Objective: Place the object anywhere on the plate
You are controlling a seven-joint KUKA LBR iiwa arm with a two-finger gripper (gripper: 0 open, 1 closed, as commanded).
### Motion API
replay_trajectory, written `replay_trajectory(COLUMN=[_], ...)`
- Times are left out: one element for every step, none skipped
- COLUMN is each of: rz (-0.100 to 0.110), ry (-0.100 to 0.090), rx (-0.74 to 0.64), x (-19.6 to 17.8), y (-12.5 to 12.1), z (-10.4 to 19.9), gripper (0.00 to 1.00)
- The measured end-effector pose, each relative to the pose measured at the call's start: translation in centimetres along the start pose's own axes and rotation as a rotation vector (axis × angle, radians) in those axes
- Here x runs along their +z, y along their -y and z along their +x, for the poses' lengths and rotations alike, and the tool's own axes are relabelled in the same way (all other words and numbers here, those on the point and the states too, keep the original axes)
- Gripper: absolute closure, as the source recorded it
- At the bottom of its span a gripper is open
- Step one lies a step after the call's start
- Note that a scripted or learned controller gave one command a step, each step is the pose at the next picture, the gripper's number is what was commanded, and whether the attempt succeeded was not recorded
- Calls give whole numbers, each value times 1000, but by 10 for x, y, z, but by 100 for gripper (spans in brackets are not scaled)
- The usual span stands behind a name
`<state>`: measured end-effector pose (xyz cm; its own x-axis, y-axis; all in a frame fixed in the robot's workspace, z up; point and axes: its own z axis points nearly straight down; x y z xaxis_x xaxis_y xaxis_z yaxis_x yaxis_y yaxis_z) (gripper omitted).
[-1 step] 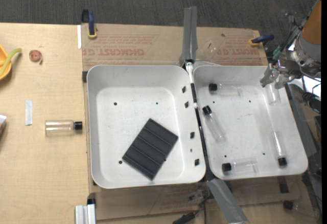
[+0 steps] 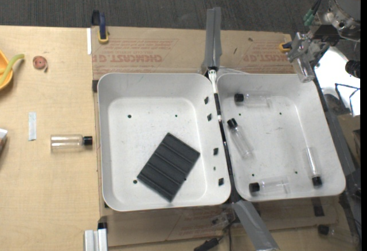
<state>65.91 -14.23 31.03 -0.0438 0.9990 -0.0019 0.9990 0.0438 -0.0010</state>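
A dark grey ribbed plate (image 2: pixel 169 165) lies flat and at an angle in the front middle of the left bin (image 2: pixel 109 129). The right bin (image 2: pixel 330 146) holds several clear tubes with black caps: one near the back (image 2: pixel 252 99), one left of centre (image 2: pixel 239 138), one at the front (image 2: pixel 268 188) and one at the right (image 2: pixel 311 167). My gripper (image 2: pixel 304 56) hangs over the right bin's far right corner, apart from all the tubes. Nothing shows in its grasp.
On the bench left of the bins lie a clear bottle with a black cap (image 2: pixel 70 141), a white strip (image 2: pixel 32 126), a small red disc (image 2: pixel 39 62) and a yellow item (image 2: pixel 6 69). A clamp (image 2: pixel 98 23) stands at the back.
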Motion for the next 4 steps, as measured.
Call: replay_trajectory(rz=[3, 4, 0, 0], ry=[-1, 0, 0, 0], rx=[136, 270, 78, -72], x=[53, 120, 95, 101], y=[23, 44, -9, -13], z=[88, 206, 227, 310], gripper=[100, 100, 100, 100])
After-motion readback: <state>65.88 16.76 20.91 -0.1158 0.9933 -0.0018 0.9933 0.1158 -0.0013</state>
